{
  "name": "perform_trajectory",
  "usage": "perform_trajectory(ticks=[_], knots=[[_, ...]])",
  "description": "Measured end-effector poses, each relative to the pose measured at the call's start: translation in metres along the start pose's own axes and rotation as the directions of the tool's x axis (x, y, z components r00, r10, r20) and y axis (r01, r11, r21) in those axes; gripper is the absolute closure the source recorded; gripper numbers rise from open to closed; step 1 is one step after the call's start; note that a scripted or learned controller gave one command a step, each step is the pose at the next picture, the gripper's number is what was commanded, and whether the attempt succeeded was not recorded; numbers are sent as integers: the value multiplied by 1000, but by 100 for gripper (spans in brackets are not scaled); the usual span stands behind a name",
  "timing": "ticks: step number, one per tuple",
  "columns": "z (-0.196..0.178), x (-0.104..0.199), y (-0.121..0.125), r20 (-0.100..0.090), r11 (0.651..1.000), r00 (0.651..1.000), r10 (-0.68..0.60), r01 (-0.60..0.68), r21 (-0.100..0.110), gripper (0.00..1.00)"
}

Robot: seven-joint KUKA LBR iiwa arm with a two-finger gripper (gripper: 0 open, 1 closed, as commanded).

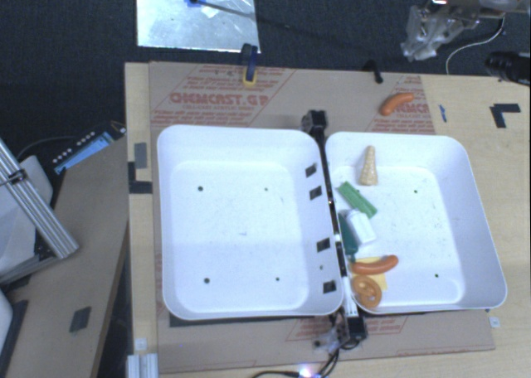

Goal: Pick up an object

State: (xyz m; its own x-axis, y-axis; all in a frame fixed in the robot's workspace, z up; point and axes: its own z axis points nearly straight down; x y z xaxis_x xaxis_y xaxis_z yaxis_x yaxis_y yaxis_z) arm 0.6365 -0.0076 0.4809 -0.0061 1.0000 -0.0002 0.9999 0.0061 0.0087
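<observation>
From my seat nothing is picked yet: the gripper (427, 32) hangs high at the far right, well apart from the bins, and I cannot tell how its jaws stand. The candidates lie along the left wall of the right bin (465, 227): a cream cone (368, 166), a green block (357, 200), a white-and-teal piece (355, 229), a sausage (375, 264). Another sausage (397, 104) sits outside on the board. Approach, descent and grasp all remain
</observation>
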Motion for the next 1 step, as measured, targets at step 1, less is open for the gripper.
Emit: perform_trajectory(ticks=[1], knots=[[-56, -21, 33, 2, 1000, 1000, 5, -5, 2, 100]])
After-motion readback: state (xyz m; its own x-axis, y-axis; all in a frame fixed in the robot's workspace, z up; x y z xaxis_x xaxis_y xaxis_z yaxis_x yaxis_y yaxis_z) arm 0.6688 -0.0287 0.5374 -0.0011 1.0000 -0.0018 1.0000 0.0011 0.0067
